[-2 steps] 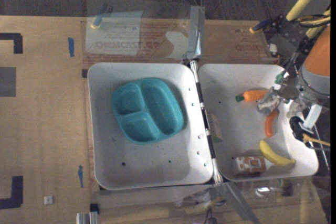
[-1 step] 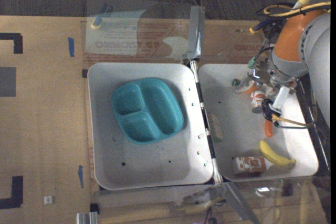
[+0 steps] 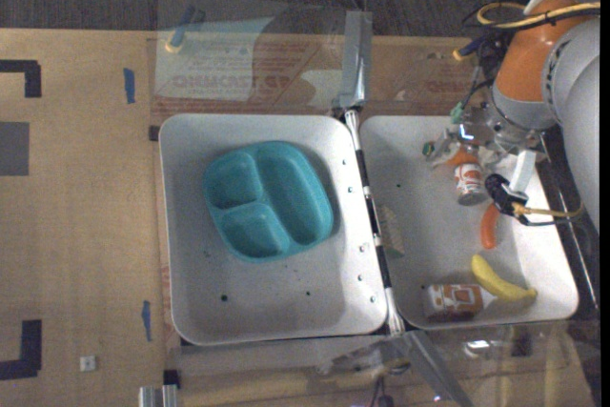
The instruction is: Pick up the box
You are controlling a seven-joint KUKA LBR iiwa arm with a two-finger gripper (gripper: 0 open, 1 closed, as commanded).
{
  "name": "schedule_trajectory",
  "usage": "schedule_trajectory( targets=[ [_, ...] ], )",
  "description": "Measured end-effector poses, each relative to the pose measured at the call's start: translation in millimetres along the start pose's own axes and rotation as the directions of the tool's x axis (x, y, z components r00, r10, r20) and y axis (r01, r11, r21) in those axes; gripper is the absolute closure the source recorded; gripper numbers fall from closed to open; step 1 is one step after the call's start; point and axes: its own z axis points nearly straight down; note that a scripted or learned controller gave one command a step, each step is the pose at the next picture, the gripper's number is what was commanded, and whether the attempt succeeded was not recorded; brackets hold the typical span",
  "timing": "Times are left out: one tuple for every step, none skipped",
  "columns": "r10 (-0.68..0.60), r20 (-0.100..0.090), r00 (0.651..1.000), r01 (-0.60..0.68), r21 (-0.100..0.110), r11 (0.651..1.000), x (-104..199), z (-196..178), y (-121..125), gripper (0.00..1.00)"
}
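The box (image 3: 454,299) is lying flat against the near wall of the right bin (image 3: 415,205), at about 6 o'clock in it; its orange-and-white label is showing print too small to read. A banana (image 3: 502,280) is resting just beside it at 3 o'clock. Farther in, an orange carrot-like piece (image 3: 489,226) is lying near a small can (image 3: 468,182) whose markings are blurring out. A teal tray (image 3: 270,198) is sitting in the left bin (image 3: 191,281). Beyond, a clear sheet (image 3: 250,62) is bearing faint, illegible lettering. The arm (image 3: 538,62) is reaching down over the right bin's far corner, at 1 o'clock; the gripper (image 3: 469,146) is sitting among cables, and whether it is released or clenched I cannot tell.
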Motion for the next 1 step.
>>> schedule_trajectory(
  targets=[
    [-0.003, -0.006, 1.000, 0.004, 0.015, 1.000, 3.8, -6.5, -1.9, 1.00]
  ],
)
